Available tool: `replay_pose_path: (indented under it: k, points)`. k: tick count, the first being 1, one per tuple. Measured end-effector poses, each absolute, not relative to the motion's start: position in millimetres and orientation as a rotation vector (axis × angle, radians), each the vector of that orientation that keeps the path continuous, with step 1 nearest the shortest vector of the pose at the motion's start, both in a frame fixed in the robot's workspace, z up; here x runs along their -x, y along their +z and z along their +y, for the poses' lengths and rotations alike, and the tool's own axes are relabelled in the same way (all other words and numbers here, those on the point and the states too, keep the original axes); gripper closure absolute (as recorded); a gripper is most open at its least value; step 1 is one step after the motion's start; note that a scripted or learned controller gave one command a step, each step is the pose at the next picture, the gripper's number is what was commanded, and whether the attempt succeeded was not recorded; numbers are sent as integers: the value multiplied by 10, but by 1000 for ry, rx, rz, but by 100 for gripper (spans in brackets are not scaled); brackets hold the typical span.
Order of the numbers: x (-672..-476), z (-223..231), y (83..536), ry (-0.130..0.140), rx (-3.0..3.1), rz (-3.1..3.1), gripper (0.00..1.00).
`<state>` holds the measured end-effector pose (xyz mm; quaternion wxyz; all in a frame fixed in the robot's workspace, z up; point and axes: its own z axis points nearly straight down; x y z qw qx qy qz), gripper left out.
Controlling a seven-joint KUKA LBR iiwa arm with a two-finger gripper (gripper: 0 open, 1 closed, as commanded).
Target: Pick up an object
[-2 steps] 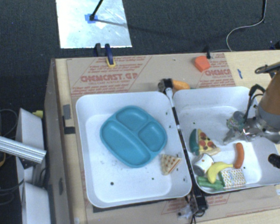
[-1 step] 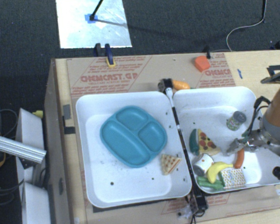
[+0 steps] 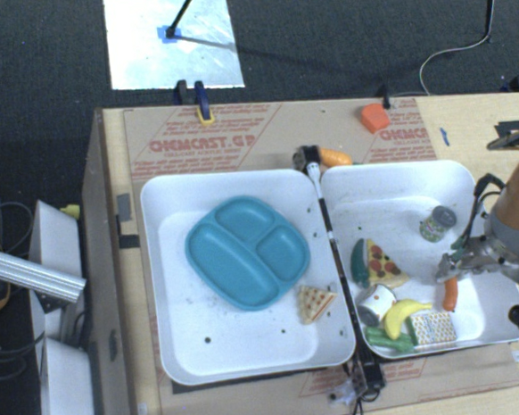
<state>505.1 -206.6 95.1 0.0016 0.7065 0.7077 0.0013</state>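
At right bin (image 3: pixel 458 177) 3 o'clock, gripper (image 3: pixel 450 272) sits over carrot (image 3: pixel 450 294); can't tell its state or hold. Carrot on bin floor, not lifted. Pick not done: grasp, lift left.

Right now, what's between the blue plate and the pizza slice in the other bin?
From above: a waffle piece lies beside the plate, then comes the bins' divider before the pizza slice.
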Motion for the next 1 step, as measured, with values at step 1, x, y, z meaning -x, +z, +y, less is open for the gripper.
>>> replay_pose_path:
  k: [1]
  points:
    - [-5293, -1124, 1853, 5, -2215, 2224, 100]
